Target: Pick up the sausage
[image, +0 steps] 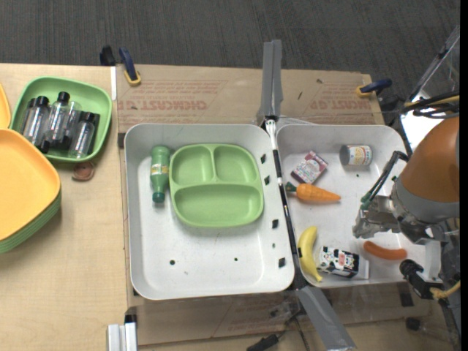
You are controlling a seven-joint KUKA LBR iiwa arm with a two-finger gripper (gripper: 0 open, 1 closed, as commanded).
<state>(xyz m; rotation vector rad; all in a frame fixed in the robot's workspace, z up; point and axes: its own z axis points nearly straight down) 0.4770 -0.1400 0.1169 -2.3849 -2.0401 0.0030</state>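
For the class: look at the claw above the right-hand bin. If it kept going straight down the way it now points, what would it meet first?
Probably the bare floor of the right bin, just left of the sausage. The claw sits beside the sausage's left end; depth is unclear, so it might clip that end.

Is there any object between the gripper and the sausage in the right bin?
Nothing visible stands between them. The gripper hangs just above and to the left of the sausage, with bare bin floor between. The small carton lies to the sausage's left and the banana farther left, both off that short path.
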